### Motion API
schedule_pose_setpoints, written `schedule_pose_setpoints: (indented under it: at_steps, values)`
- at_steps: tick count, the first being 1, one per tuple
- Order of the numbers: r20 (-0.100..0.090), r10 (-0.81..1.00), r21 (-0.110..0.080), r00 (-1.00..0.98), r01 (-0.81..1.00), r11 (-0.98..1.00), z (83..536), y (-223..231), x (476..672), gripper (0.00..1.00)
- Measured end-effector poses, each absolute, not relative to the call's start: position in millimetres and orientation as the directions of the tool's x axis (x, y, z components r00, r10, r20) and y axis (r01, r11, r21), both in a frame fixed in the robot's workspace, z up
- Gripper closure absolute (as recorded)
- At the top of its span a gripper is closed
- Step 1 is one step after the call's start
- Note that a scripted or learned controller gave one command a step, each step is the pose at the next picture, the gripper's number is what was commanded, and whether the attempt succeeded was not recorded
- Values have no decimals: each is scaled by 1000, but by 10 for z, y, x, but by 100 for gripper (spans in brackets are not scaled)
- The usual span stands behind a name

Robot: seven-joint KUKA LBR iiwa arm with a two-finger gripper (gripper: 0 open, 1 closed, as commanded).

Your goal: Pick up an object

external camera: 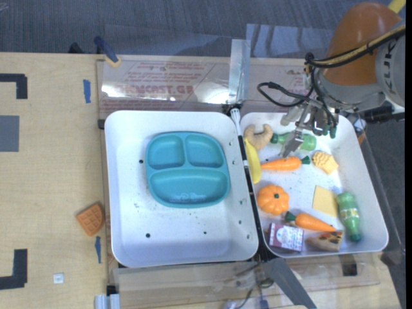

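Reaching in from the right, the arm, upper part cut off by the frame edge, cables looped across the wrist. Hanging over the far end of the right bin, the hand, fingers spread, one tip just above the green toy, nothing pinched between them. Partly masked by those fingers, that green toy: shape hard to read. Just beside it a beige piece, possibly ginger, and a banana pressed against the bin wall, half hidden by the rim. Below, a carrot, a yellow ridged piece, a pumpkin, a cheese slab, a second carrot, a green bottle. At the near edge a small carton, print too blurred to read, touching a brownish item too unclear to name. In the left bin, a teal divided plate. Out on the surface, well apart, a waffle.
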State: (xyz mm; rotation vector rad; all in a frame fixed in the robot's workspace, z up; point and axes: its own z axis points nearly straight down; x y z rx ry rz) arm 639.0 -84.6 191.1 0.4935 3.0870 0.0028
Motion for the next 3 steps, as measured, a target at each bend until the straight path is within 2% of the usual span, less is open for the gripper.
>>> schedule_pose_setpoints:
  at_steps: [1, 2, 3]
  values:
    - [-11, 380, 2, -925, 380, 925, 986, -1056, 6266, 0]
    - [-6, 406, 1, -914, 406, 914, 891, -944, 6294, 0]
    - [-8, 712, 7, -702, 712, 703, 899, -999, 5228, 0]
